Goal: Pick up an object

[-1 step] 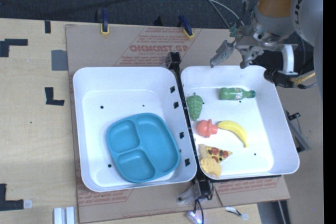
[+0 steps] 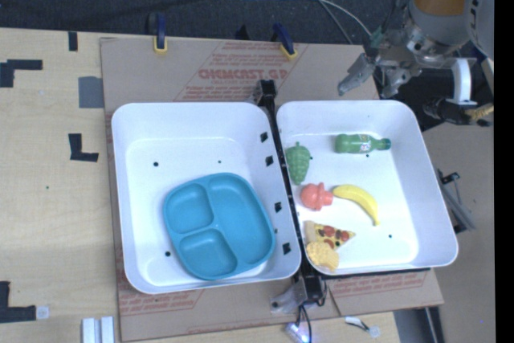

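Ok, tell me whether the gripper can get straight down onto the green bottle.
Probably yes. The green bottle lies alone near the right bin's far wall, nothing on it, and the gripper hangs just beyond that rim.

A wooden bench [image 2: 48, 197] carries a cardboard sheet [image 2: 225, 72] (clamped at its far edge). On the sheet sit two white bins side by side, left bin [image 2: 136, 132] and right bin [image 2: 418, 173].
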Tool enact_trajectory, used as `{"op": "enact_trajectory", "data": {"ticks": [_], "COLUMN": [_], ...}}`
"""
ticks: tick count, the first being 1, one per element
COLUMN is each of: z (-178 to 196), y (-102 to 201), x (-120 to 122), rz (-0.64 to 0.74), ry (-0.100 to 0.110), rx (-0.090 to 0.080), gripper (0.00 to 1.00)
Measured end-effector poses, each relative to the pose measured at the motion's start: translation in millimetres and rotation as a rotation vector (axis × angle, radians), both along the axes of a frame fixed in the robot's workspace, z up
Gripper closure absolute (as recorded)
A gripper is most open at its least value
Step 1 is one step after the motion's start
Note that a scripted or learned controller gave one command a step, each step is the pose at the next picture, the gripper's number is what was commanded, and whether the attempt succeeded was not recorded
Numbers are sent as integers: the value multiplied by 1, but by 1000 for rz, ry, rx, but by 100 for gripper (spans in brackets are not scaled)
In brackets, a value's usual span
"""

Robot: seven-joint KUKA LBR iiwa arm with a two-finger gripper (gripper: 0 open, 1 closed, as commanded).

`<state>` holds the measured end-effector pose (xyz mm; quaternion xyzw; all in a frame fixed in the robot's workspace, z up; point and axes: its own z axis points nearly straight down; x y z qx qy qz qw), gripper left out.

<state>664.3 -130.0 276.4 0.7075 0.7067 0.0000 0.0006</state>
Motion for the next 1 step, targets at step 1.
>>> {"op": "enact_trajectory", "data": {"ticks": [1], "z": [-180], "y": [-17], "x": [0], "rz": [0], "ry": [15], "rx": [3], "gripper": [0]}}
